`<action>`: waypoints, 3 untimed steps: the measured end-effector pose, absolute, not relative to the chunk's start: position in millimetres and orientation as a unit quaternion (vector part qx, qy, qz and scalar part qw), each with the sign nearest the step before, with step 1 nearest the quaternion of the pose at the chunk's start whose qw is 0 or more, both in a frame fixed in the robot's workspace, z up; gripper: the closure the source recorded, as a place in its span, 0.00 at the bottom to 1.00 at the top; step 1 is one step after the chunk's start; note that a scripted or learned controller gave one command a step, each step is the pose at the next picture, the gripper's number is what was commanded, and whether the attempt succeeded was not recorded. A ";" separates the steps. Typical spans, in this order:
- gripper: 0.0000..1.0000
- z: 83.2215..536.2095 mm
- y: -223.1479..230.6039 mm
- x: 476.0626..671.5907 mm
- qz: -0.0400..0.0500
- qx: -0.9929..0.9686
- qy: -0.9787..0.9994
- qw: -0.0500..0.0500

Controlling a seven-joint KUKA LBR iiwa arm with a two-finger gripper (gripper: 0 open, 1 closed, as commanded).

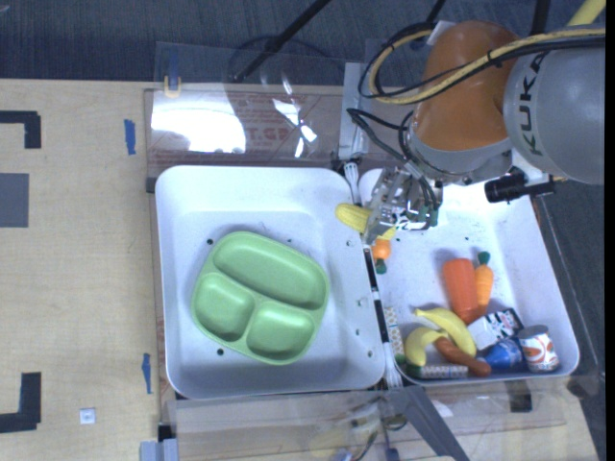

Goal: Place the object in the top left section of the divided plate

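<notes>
Along the far left, the pale wooden bench [67, 257] is lying bare apart from black marks and blue tape tabs, giving plenty of free room. Next to it the left bin [183, 209] is sitting with its white floor open on all sides of the green divided plate [259, 296], which is lying slightly turned, its long section toward the back and its two smaller sections toward the front. White floor is showing all round the plate, with the widest strip running behind it.

Above the ridge where the two bins meet, a small yellow object [352, 217], perhaps a toy banana or lemon, is hanging with its long axis running roughly left to right, its pointed end facing left and a little back. Its right end is disappearing under the gripper [389, 214], which seems to be gripping that end, though the fingers are too cluttered for me to tell how wide they are standing. A small orange and green piece [381, 253] is showing just below.

Further right, the right bin [553, 286] is holding a toy carrot [465, 286], a banana [444, 325], a red sausage-like piece [459, 354] and some small packets [514, 339] crowded at the front right. The grey arm [567, 104] with its orange band [466, 84] is reaching in over the bin's back corner, cables looping above it.
</notes>
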State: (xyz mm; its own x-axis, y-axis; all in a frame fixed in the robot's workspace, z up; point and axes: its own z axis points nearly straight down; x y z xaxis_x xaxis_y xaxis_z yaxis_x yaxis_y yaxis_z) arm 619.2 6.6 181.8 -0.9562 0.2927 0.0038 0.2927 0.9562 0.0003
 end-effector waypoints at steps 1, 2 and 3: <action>1.00 186.6 58.7 621.9 -0.001 0.017 -1.000 0.000; 0.00 186.6 58.0 621.9 -0.001 0.017 -1.000 0.000; 0.00 200.3 71.4 563.0 -0.001 0.047 -0.999 0.002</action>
State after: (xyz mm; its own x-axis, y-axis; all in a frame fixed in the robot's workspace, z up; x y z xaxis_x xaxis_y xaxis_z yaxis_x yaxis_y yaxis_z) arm 563.0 71.4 200.3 -0.9955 -0.0943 0.0035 -0.0943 0.9955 0.0014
